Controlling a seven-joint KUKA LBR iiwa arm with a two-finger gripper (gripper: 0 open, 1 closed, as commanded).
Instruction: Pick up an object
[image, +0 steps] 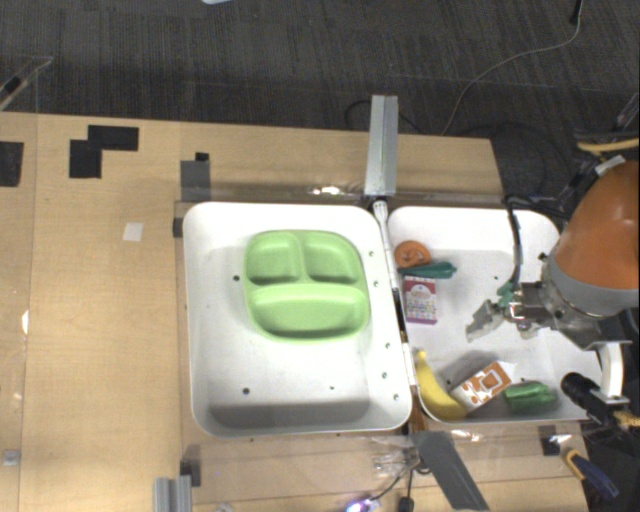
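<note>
Smooth matt green plastic plate (304, 283); glossy white plastic bins (210, 330); pale wood-grain bench (90, 330); glossy yellow plastic banana (436, 388)

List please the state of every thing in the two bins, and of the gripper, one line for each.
green divided plate: upright, in the left bin
banana: lying, right bin
orange packet: lying beside the banana
green object: lying flat
purple-and-white carton: lying flat
orange round object: resting, untouched
gripper: open, holding nothing

A green 3-compartment tray (304, 283) lies in the left bin (205, 330).
</note>
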